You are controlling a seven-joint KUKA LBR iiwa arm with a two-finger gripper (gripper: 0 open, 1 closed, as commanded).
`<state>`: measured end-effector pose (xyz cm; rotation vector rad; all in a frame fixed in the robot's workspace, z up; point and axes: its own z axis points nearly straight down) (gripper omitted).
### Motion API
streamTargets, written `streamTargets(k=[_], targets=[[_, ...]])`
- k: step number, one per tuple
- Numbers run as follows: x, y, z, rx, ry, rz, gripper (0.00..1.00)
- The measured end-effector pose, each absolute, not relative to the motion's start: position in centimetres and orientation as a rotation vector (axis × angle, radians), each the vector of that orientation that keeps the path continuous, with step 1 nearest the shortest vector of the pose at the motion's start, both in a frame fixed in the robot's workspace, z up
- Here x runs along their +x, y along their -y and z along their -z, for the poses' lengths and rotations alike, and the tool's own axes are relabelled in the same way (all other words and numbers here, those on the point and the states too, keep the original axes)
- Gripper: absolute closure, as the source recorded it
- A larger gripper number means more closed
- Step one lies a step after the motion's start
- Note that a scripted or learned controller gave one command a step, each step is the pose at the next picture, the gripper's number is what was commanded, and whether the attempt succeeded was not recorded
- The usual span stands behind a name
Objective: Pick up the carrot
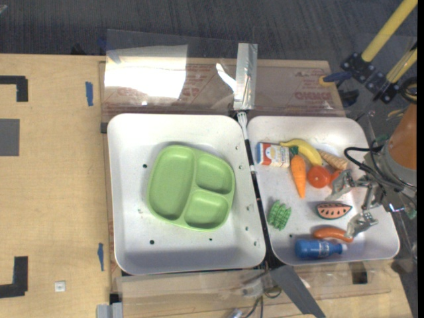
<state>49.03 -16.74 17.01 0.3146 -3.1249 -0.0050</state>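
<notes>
Hovering with jaws spread and empty, the gripper (pixel 355 204) needs to travel leftward from its fingertips, past the tomato (pixel 319 176), then straddle the carrot (pixel 299 175) across its width.

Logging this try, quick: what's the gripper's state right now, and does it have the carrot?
Gripper: open, holding nothing, over the right bin's right side.
Carrot: lying apart in that bin, not held.

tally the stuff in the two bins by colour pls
green: 2 (green sectioned plastic plate, small green ridged toy)
orange: 1 (orange toy carrot)
yellow: 1 (yellow toy banana)
red: 3 (red toy tomato, red watermelon slice, red-orange sausage)
blue: 1 (blue bottle)
white: 1 (white carton)
total: 9
</notes>
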Motion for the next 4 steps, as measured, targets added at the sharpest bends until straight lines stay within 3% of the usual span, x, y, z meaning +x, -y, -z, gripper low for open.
streamTargets(k=[1,2,3,4], targets=[[53.1,10.0,-9.6,-0.048,3.149,0.0,0.0],[53.2,9.8,-10.5,-0.043,3.152,0.001,1.0],[52.7,5.4,-22.3,0.024,3.16,0.0,1.0],[53.9,-0.3,-24.6,0.636,3.087,0.001,1.0]])
